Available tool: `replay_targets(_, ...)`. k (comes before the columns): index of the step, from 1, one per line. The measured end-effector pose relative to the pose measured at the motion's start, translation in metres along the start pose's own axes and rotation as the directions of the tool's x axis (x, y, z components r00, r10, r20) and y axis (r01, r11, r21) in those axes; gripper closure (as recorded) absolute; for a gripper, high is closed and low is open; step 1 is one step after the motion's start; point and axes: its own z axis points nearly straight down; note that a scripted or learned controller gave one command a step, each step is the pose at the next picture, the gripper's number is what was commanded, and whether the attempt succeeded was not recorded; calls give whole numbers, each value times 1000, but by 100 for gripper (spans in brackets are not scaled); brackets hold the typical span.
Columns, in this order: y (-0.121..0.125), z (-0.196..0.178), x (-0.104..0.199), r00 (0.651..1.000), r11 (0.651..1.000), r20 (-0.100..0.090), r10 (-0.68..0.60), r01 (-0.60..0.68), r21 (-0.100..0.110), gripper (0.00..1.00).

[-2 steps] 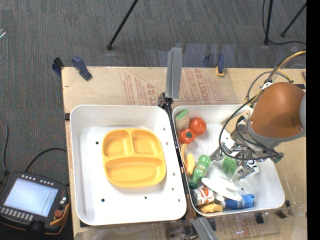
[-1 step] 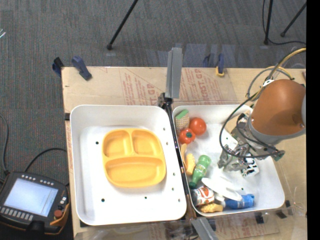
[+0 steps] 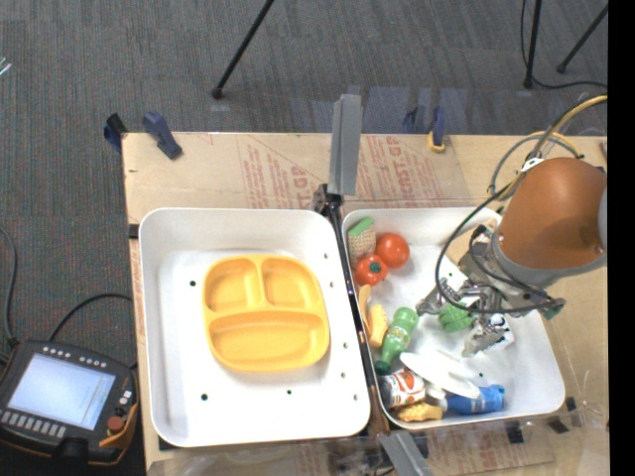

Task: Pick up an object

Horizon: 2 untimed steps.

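Observation:
My gripper [image 3: 462, 319] hangs low over the middle of the right bin [image 3: 541, 365], below the orange band of the arm [image 3: 551, 214]. Its two fingers stand apart, one to the left [image 3: 440, 301] and one to the right [image 3: 484, 337]. A small green object [image 3: 455, 317] lies between them; whether the fingers touch it is unclear. Left of the gripper lies a green bottle [image 3: 399, 331] beside a yellow corn cob [image 3: 377, 320]. Two red tomatoes [image 3: 392, 250] [image 3: 370, 270] sit at the bin's far left.
The left bin [image 3: 159, 266] holds a yellow divided plate [image 3: 266, 312]. Along the right bin's front edge lie a white utensil [image 3: 442, 373], a blue tube [image 3: 476, 400] and a can [image 3: 405, 390]. A grey post [image 3: 345, 152] rises behind the bins.

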Motion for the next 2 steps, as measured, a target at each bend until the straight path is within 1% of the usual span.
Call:
replay_targets(1, 25, 9, -17, 998, 998, -3, 67, -67, 2, 0)
replay_targets(2, 26, -1, -20, 998, 998, 0, 62, -62, 2, 100)
